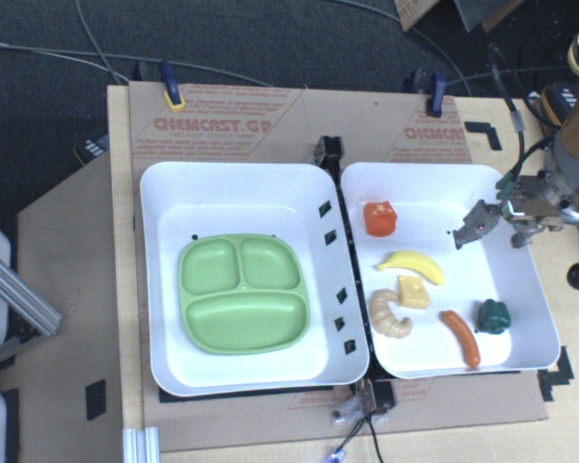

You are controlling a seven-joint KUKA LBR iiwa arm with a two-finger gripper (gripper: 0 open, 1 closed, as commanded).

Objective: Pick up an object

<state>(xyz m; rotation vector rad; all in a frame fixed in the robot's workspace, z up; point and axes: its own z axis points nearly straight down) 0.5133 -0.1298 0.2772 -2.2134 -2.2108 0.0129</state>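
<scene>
The table (222, 123) carried two white bins, clamped side by side, likely so each stayed put under the arm. Far to the left of the pincer (473, 228), the left bin (159, 258) held a green divided plate (243, 292). The right bin (521, 297) lay directly beneath the pincer and held the loose candidates: a banana (412, 264) just below-left of it, a sausage (460, 337) and croissant (390, 315) lower, a cheese wedge (414, 291), a red pepper (379, 217) to its left, and green broccoli (492, 316) below. The pincer hovered empty over bare bin floor; whether its fingers stood apart was too blurred to tell. The arm was cut off at the right.
</scene>
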